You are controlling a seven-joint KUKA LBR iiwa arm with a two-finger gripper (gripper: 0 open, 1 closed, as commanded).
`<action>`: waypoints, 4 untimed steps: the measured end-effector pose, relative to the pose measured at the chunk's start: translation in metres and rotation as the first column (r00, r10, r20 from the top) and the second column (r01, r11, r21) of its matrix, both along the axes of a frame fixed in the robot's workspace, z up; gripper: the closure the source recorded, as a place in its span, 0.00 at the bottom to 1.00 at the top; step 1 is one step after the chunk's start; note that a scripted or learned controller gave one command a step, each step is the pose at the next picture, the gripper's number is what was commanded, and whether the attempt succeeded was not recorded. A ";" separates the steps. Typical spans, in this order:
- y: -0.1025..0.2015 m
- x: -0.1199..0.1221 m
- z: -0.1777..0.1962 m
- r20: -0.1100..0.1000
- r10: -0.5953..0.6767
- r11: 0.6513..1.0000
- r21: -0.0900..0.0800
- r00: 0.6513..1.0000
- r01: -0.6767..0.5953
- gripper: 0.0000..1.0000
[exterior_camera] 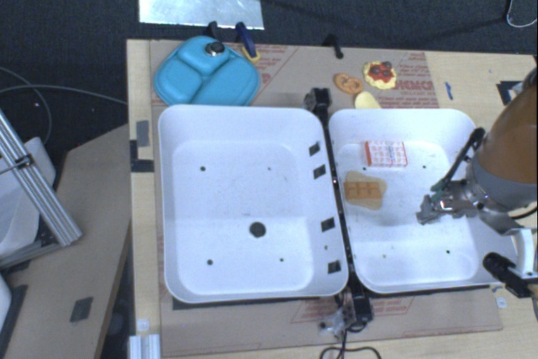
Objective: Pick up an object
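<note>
While the tan waffle block [365,191] lies near the right bin's [454,273] left wall, below a red-and-white card [385,153], the gripper [430,210] hangs just beside it toward the bin's right edge, grip unreadable, nothing visibly held.

the left bin [244,118] has its whole floor open, nothing lying in the way. in the right bin [403,118] a tan waffle block [365,191] sits near the dividing wall and a red-printed card [385,153] lies just behind it, apart. the tool [431,208] hangs over the right side of that bin. the front half of its floor is bare.
</note>
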State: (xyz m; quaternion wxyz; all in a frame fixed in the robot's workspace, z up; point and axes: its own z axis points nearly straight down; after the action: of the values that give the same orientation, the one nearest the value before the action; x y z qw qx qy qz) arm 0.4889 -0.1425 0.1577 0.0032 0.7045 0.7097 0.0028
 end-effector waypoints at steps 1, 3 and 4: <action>-0.024 0.000 -0.073 -0.001 -0.007 1.000 0.001 1.000 0.007 1.00; -0.036 0.016 -0.068 0.011 -0.006 1.000 -0.009 1.000 0.007 1.00; -0.063 0.003 -0.068 0.008 -0.005 1.000 0.001 1.000 0.005 1.00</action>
State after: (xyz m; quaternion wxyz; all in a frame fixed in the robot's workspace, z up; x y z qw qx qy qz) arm 0.4921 -0.2058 0.0894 0.0055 0.7063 0.7079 0.0059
